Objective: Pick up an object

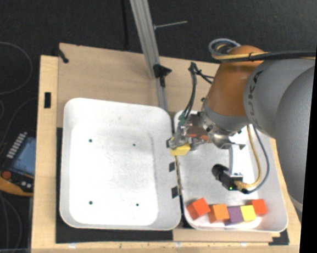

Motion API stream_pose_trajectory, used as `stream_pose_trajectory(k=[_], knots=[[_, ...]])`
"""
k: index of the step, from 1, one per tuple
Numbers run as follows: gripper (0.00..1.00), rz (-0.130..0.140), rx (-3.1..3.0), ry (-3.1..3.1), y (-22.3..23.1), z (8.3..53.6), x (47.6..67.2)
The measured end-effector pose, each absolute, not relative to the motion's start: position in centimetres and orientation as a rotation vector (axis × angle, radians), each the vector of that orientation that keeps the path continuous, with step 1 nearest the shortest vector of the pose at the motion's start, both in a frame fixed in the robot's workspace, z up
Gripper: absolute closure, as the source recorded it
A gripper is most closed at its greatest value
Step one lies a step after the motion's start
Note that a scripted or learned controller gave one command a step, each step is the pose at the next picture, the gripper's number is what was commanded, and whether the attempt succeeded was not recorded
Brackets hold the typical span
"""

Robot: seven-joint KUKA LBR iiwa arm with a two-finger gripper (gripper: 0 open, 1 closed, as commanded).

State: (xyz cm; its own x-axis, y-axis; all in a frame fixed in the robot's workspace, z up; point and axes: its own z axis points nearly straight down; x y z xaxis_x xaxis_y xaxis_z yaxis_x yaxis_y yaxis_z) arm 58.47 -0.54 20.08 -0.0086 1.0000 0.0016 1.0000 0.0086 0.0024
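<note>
Over the right bin (274, 185), near its far-left corner and close against the rim shared with the left bin (111, 163), the gripper (182, 143) hangs beneath the grey arm (282, 101) with its orange band (230, 93). A small yellow block (180, 149) sits at the very tip of the gripper, looking tucked between the fingers, so the jaws read as closed on it, though the wrist hides much of the contact and the hold cannot be judged as firm. The block's long axis seems to run roughly left to right in the camera view, tilted a little, and it lies directly under the tool, not off to any side. Whether it is raised off the bin floor or resting on it is not clear from this slant. Along the near wall of the right bin, well apart from the gripper, 5 blocks lie in a row: a red block (198, 207), an orange block (219, 212), a purple block (233, 217), another yellow block (248, 213) and a second red block (259, 207). With only 1 arm at the bench, the coming move likely turns on a straight lift, since the shared rim stands just beside the block and a sideways drift could knock it loose.
</note>
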Motion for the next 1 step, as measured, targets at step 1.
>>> stream_pose_trajectory(k=[1], knots=[[1.00,0.009,2.212,2.220,2.13,19.97,55.09]])
